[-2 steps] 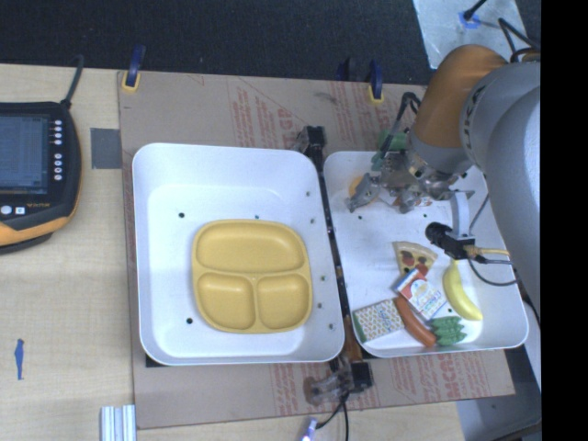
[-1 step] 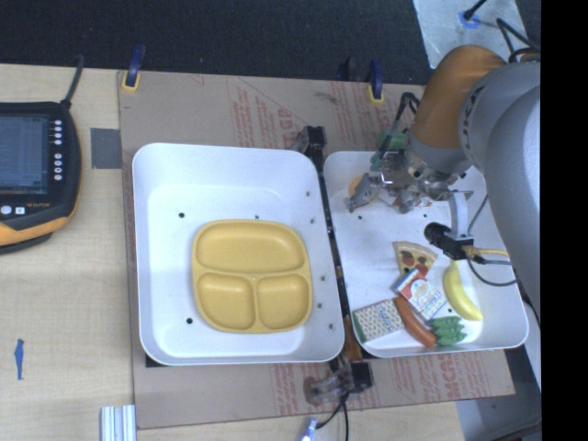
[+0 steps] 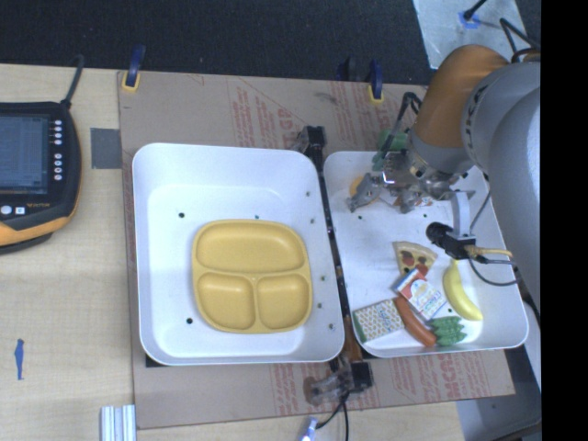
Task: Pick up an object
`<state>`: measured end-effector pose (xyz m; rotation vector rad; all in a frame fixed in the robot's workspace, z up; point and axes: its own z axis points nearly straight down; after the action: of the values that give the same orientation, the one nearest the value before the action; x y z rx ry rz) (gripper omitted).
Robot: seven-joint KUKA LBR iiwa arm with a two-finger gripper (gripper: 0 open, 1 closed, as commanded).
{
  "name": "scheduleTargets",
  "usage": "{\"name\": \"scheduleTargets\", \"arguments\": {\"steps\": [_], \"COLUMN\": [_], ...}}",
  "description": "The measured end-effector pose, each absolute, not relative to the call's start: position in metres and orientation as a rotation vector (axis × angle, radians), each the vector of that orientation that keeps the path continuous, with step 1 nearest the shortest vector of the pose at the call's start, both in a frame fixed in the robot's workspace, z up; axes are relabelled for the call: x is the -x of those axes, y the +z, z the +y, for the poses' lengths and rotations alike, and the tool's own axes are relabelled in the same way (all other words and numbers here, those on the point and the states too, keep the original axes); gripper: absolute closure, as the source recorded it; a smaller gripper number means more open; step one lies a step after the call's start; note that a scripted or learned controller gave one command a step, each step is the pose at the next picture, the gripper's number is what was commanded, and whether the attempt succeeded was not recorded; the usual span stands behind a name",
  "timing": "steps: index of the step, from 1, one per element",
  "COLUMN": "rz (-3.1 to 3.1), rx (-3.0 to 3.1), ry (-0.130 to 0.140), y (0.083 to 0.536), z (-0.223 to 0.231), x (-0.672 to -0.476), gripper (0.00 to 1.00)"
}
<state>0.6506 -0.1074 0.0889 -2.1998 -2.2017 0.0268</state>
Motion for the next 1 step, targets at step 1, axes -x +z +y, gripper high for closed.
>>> {"name": "scheduleTargets", "arguments": {"steps": [1], "rz": [-2.201], "rx": [2.209], "ry": [0.033], "y": [0.0882], "z": [-0.1021], "x": [-0.65], "gripper": [0.0]}}
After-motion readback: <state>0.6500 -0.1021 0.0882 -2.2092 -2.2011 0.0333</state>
